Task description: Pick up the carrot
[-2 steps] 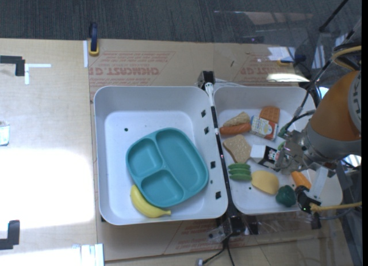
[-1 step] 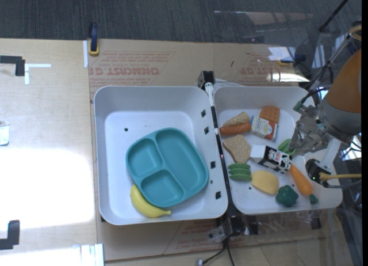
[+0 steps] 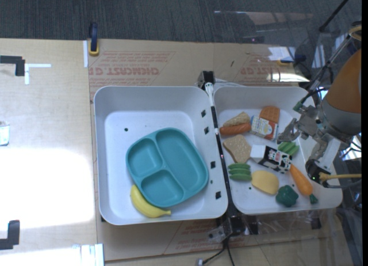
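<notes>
The carrot (image 3: 301,179) is seen lying flat near the front right corner of the right bin (image 3: 322,204), with its thin end pointing to the front. It looks like a small toy, so it is judged to be light, hard and a bit smooth. It would best be held across its thick middle, where it is least likely to slip.

Just beside its tip, a green broccoli (image 3: 287,196) and a yellow piece (image 3: 265,182) are found, and these could be bumped. A little black and white box (image 3: 276,158) sits close on the other side.

The gripper (image 3: 313,144) is seen just above the carrot, and nothing can be seen held in it. How far it is open cannot be told.

Farther back, bread (image 3: 237,148), a sausage (image 3: 235,128) and an orange carton (image 3: 265,123) are laid.
</notes>
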Controlling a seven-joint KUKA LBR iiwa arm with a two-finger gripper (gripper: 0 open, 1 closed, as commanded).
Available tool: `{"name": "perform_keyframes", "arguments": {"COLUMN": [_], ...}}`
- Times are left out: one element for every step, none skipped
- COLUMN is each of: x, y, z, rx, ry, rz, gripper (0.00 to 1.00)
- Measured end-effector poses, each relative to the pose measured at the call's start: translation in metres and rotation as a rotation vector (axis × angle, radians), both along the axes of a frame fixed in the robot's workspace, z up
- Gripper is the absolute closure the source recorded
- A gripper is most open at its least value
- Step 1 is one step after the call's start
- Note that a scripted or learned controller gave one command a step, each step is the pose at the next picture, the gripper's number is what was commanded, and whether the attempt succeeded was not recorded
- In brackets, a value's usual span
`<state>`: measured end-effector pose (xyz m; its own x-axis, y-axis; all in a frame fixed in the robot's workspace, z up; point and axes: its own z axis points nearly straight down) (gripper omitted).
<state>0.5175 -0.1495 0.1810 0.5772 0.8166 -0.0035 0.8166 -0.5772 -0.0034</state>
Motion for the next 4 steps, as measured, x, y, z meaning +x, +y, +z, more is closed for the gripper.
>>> {"name": "perform_keyframes", "arguments": {"x": [-0.032, -0.03, -0.024, -0.022], "y": [-0.055, -0.053, -0.053, -0.054], "z": [-0.074, -0.075, -0.06, -0.052], "rx": [0.008, -0.009, -0.014, -0.016], "ry": [-0.022, -0.033, -0.05, -0.051], "rz": [0.012, 0.16, 0.167, 0.171], "gripper": [0.0, 0.0, 1.0, 1.0]}}
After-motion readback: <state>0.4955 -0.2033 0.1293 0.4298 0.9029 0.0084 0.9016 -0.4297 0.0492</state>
